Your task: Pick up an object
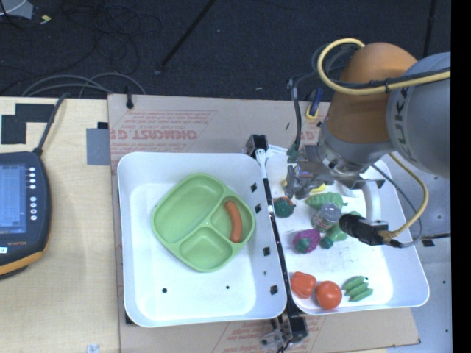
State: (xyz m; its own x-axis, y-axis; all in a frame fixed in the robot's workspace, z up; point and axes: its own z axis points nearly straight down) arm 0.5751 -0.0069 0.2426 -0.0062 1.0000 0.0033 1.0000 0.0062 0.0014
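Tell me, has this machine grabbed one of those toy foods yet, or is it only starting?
Nothing looks picked up yet. The end effector hangs low over the right bin, near the purple toy and the green pieces; whether it holds anything cannot be told. The tomato lies in that bin, and the sausage on the green divided plate. Gripping and lifting remain.

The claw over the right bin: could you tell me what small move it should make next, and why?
Probably a short drop straight down. The claw sits above the upper left part of the right bin, near a small green and red toy and the purple toy, and nothing shows between its fingers. Whether they are open I cannot tell.
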